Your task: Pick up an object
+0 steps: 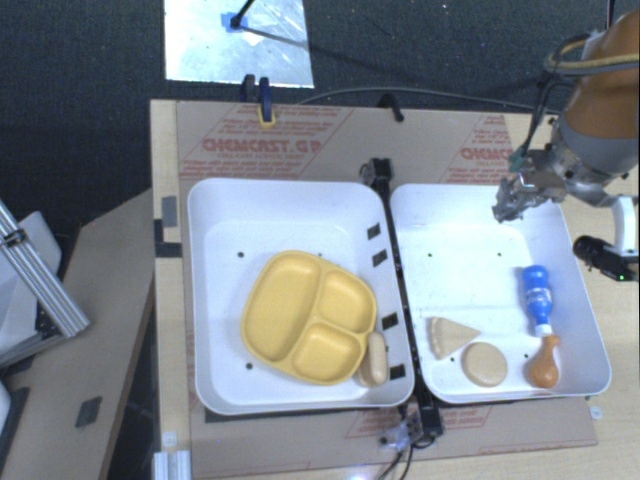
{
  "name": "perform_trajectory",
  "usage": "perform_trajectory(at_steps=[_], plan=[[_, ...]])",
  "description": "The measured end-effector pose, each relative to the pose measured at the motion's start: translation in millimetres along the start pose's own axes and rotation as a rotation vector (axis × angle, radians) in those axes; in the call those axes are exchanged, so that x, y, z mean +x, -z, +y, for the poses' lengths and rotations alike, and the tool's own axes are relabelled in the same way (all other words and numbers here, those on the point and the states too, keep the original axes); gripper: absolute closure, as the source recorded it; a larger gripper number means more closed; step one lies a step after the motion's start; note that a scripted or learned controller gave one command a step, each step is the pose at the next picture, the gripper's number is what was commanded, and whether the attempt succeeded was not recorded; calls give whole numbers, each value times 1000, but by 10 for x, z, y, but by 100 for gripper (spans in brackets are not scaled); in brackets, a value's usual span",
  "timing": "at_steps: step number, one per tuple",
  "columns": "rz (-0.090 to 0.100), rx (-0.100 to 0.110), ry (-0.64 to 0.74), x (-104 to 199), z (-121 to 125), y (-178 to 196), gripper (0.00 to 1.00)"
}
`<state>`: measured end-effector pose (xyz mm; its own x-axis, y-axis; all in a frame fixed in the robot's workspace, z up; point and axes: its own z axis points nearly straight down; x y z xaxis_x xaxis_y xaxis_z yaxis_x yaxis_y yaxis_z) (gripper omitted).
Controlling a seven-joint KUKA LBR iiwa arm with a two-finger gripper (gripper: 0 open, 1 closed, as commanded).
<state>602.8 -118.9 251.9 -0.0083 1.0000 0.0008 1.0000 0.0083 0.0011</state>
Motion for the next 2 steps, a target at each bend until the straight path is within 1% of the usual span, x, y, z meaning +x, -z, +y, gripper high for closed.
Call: perform_trajectory(at_steps=[1, 2], plan=[[1, -1, 2, 543, 55, 69, 100], [2, 0, 2, 1125, 132, -76, 100]])
